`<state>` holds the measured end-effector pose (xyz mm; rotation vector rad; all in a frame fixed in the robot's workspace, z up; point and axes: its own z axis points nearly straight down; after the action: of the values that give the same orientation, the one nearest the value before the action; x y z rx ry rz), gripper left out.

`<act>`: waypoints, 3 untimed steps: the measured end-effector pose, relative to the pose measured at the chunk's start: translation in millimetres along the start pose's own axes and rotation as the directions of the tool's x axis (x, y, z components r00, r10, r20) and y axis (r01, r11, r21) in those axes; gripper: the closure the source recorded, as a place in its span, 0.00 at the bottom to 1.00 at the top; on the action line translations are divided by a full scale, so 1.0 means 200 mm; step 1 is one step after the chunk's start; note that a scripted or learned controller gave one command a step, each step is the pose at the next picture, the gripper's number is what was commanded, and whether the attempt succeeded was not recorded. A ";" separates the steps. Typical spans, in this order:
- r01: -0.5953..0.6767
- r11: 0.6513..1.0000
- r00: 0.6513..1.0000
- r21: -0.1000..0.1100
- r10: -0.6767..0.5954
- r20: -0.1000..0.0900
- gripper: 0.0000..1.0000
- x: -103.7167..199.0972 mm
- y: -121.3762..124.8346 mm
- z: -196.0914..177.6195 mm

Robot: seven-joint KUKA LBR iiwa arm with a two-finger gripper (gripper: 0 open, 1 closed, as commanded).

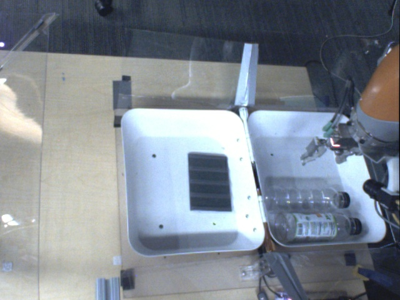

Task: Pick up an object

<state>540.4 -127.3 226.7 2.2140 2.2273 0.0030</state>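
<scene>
Two clear plastic bottles lie side by side along the near edge of the right bin (281, 130), an unlabelled bottle (306, 199) behind and a labelled bottle (315, 226) in front. The gripper (315, 149) hangs above that bin's bare floor, fingers spread and holding nothing, apart from both bottles. I'd judge this the approach; next it needs to travel toward a bottle, square across its body and descend. A dark ribbed block (209, 181) sits in the left bin (144, 167).
</scene>
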 end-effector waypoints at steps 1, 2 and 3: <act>0.183 0.983 0.983 -0.006 -0.183 0.004 0.00 -0.31 0.06 -0.07; 0.235 0.972 0.972 -0.014 -0.235 0.006 0.00 -0.22 -0.11 0.68; 0.386 0.922 0.922 -0.015 -0.386 0.006 0.00 0.19 -0.06 0.68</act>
<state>528.2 -90.0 90.3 1.7242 2.6086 0.0164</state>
